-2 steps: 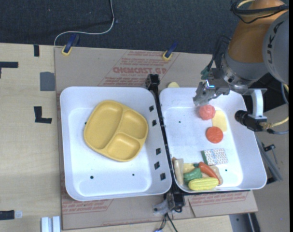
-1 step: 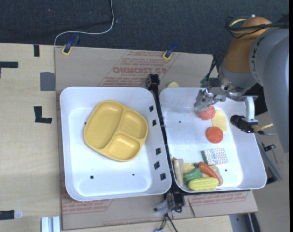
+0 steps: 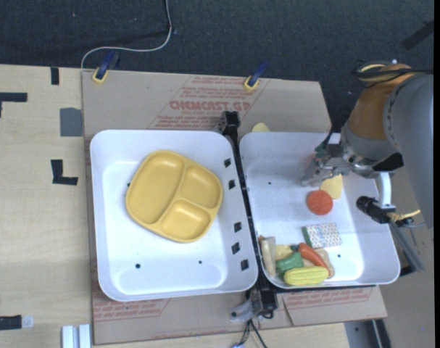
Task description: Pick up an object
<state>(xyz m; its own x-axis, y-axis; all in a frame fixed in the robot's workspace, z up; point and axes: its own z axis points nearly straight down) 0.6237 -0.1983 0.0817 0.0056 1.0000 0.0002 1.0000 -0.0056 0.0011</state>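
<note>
Where the cardboard sheet [image 3: 205, 104] shows above the two bins, red print reads "CHEMCAST GP", running upside-down as the frame presents it; smaller red lettering lies around it and along the sheet's bottom edge, too small to read. Two clips, a yellow one [image 3: 101, 74] at the upper left corner and a blue one [image 3: 254, 75] near the middle top, sit on the sheet's far edge on the desk [image 3: 31, 230].

Lying in the left bin [image 3: 111, 267] is a yellow divided plate [image 3: 174, 195], set toward the upper middle, with bare white floor along the bin's lower and left sides.

Toward the right of the frame, the right bin [image 3: 277, 158] holds the loose objects. A red ball [image 3: 320, 202] lies near the centre, touching or just beside a pale yellow piece [image 3: 333, 186] above it. Below sits a small patterned packet [image 3: 322, 235], and the lower edge is crowded with a pile of toy food [image 3: 296, 262], among it a yellow corn cob and an orange carrot. The bin's upper left area is open.

Reaching in from the right, the gripper [image 3: 317, 167] hangs over the upper right part of this bin, just above the pale yellow piece. Whether its fingers are apart or closed cannot be told, and nothing is visibly held.
</note>
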